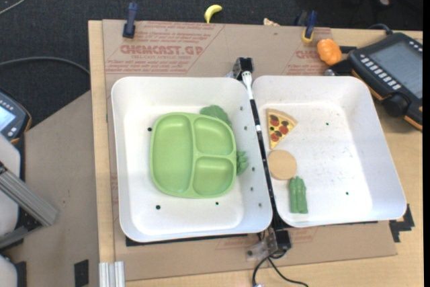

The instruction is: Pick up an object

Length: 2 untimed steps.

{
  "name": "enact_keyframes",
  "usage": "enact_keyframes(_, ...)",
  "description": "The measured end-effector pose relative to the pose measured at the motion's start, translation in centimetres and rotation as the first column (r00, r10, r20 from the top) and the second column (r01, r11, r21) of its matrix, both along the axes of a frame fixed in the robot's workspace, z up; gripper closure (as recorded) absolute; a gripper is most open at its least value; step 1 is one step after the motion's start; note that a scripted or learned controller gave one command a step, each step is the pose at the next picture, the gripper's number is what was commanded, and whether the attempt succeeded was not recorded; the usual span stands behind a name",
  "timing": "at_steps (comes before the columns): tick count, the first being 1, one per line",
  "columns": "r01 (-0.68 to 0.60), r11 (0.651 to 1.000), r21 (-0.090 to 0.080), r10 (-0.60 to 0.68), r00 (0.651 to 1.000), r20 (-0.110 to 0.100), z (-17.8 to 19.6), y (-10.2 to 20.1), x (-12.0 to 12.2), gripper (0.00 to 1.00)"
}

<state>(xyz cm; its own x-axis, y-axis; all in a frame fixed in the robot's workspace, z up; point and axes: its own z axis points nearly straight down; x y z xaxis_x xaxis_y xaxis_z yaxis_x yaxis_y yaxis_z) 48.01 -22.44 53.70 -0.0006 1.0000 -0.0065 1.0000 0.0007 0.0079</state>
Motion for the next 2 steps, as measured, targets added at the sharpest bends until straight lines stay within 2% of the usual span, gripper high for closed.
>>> enact_keyframes(1, 0.001, 1.0, 0.006, -0.001, 1.0, -0.009, -1.4, 0.1, -0.1, 1.0)
enact_keyframes(2, -0.003, 1.0, 0.007, 0.003, 1.0, -0.008, -1.2, 3.4, -0.1, 1.0)
